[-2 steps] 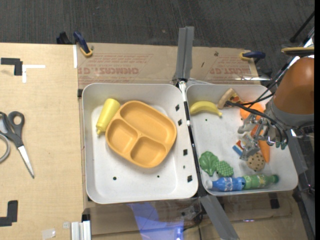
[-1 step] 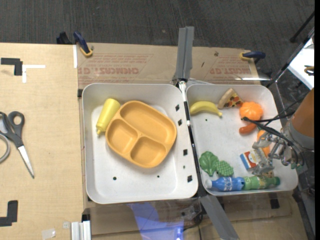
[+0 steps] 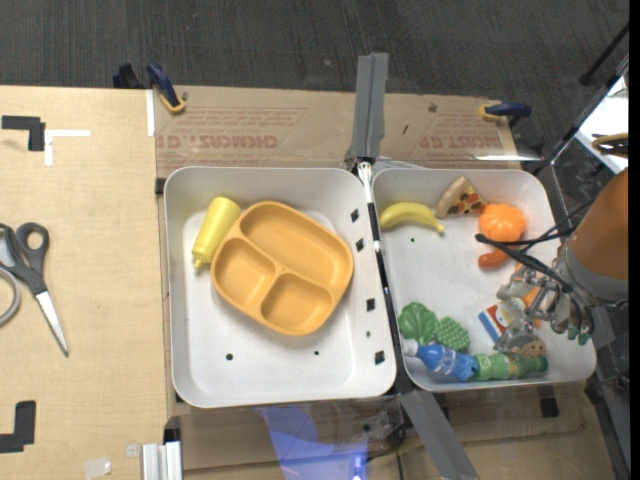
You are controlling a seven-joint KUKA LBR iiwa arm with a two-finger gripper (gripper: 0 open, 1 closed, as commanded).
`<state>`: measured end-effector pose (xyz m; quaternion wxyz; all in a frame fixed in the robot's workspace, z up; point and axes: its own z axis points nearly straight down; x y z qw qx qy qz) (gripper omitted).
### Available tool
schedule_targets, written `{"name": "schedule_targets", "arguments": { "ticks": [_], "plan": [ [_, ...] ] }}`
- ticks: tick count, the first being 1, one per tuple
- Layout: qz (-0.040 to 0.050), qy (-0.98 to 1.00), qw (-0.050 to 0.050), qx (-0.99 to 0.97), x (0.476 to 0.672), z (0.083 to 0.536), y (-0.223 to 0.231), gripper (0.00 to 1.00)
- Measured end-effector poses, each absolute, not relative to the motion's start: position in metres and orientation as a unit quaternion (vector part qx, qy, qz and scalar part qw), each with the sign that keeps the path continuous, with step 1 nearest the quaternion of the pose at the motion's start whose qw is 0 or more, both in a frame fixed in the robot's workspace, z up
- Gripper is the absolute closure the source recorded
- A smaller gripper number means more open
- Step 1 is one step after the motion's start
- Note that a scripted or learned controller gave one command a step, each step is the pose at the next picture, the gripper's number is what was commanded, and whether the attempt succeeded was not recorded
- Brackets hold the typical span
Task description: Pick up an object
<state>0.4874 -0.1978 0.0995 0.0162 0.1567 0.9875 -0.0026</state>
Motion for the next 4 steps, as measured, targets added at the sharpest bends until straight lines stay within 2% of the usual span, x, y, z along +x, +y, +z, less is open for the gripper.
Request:
{"name": "schedule_targets", "arguments": {
  "ticks": [1,2,3,4],
  "plan": [
    [-0.0005,0.994,0.003,0.113,0.58,0.093,-0.221,0.0],
    [-0.0009,0.994,0.005,0.111,0.582,0.103,-0.22,1.0],
    [0.0,0.985,0.002,0.175,0.59,0.189,-0.156,1.0],
    [0.0,0.992,0.001,0.128,0.544,0.092,-0.161,1.0]
  ]
}}
